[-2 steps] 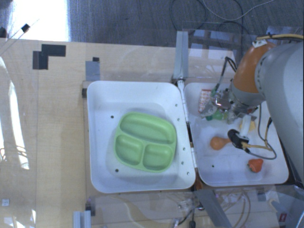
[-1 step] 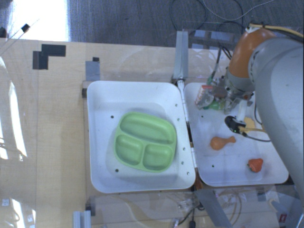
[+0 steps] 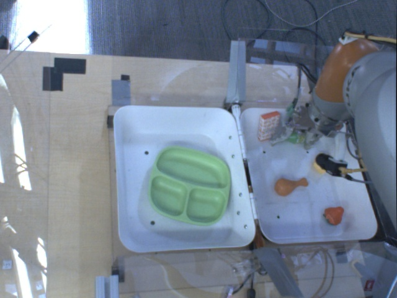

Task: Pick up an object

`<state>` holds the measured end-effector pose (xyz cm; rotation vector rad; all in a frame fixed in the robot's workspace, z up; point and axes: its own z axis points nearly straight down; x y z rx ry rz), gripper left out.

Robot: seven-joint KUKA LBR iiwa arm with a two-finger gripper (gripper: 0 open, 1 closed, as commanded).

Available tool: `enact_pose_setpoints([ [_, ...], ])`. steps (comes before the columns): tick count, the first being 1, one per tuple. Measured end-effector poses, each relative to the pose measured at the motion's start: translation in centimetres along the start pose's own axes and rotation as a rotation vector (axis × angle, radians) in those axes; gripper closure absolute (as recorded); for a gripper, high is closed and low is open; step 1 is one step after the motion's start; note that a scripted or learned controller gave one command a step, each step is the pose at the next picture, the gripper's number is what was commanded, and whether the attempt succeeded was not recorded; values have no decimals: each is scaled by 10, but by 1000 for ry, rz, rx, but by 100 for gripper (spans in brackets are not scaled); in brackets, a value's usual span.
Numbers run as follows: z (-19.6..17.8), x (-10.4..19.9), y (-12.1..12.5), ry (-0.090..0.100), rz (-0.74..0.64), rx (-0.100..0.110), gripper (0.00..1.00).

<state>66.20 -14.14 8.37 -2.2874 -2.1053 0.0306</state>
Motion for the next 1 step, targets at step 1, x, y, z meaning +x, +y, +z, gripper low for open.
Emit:
enact_pose_setpoints([
  [1, 0, -45, -106, -8, 70, -46, 0],
])
